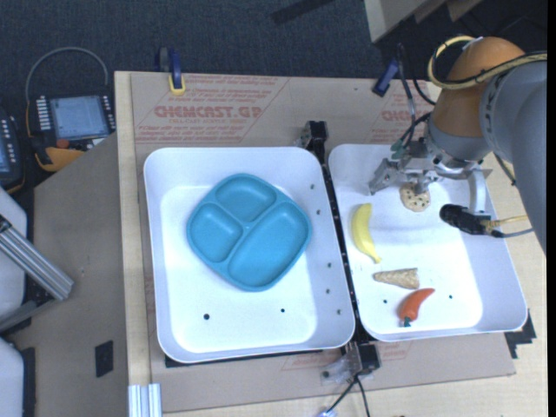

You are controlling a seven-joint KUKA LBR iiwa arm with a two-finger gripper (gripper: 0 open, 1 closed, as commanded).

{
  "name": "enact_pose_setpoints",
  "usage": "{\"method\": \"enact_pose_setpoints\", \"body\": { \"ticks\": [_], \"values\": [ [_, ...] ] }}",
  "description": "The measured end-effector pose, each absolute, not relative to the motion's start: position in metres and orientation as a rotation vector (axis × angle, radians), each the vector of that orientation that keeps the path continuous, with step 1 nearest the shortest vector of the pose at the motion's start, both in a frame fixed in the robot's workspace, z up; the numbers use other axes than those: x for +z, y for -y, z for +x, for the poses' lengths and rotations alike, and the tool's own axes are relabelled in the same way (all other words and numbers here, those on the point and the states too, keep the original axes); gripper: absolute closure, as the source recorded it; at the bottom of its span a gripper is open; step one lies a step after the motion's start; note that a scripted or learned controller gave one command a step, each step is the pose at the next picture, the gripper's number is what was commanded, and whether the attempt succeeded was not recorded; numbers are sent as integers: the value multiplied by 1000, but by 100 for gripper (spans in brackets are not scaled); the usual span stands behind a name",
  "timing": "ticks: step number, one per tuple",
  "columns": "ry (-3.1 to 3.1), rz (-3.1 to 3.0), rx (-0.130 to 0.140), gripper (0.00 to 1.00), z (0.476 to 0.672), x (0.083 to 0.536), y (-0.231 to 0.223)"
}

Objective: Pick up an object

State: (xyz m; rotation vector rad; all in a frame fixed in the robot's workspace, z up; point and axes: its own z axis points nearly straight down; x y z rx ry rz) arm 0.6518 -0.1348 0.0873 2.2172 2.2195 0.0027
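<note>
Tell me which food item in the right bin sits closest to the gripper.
The cookie: it lies right under the gripper at the bin's far end, while the banana, cone and pepper lie nearer the camera.

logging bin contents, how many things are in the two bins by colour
Blue: 1, the divided plate
Yellow: 1, the banana
Red: 1, the chili pepper
Tan: 2, the cookie and the bread wedge
Total: 5

Tool [408,179] above cookie [415,199]
</note>
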Motion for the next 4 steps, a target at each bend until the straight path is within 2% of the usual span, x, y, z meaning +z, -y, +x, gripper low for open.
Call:
{"method": "enact_pose_setpoints", "body": {
  "ticks": [1,3,4],
  "values": [
    [-2214,2212,4,100,653,100,137],
    [-2217,2216,6,100,652,200,142],
    [-2226,2219,0,100,637,213,98]
  ]
}}
